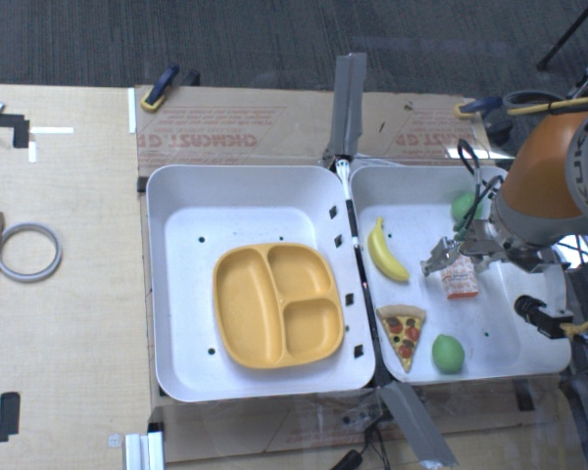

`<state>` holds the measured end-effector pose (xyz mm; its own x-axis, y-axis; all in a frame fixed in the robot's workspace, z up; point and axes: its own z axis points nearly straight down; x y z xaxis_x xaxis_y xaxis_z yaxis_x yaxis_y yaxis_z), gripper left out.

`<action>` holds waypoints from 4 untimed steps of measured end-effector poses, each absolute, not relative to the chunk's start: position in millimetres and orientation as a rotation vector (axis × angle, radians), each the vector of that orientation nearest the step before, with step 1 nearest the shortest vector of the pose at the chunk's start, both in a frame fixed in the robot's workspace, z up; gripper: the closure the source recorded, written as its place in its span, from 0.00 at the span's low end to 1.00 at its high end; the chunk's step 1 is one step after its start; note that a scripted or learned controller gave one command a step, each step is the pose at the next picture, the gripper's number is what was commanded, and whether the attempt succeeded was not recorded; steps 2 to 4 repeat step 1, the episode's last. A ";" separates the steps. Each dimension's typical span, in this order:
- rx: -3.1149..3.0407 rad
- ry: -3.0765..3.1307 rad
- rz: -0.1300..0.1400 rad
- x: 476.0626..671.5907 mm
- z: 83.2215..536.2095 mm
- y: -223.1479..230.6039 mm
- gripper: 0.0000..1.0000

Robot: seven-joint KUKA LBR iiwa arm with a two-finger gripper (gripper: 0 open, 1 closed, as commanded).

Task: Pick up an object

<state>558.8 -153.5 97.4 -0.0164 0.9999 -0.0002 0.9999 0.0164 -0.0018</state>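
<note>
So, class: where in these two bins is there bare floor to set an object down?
Left bin: bare floor rings the yellow divided plate, widest along the top and left walls. Right bin: crowded with the banana, pizza slice, green ball and packet; a patch lies bare above the banana.

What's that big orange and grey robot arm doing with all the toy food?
The grey and orange robot arm is reaching into the right white bin, trying to pick something up. Its gripper sits low beside a small red and white packet. A yellow toy banana, a toy pizza slice and a green ball-shaped toy lie nearby, untouched. The left white bin holds a yellow divided plate.
</note>
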 end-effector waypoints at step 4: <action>-2.207 -2.234 0.003 558.5 106.3 -154.9 1.00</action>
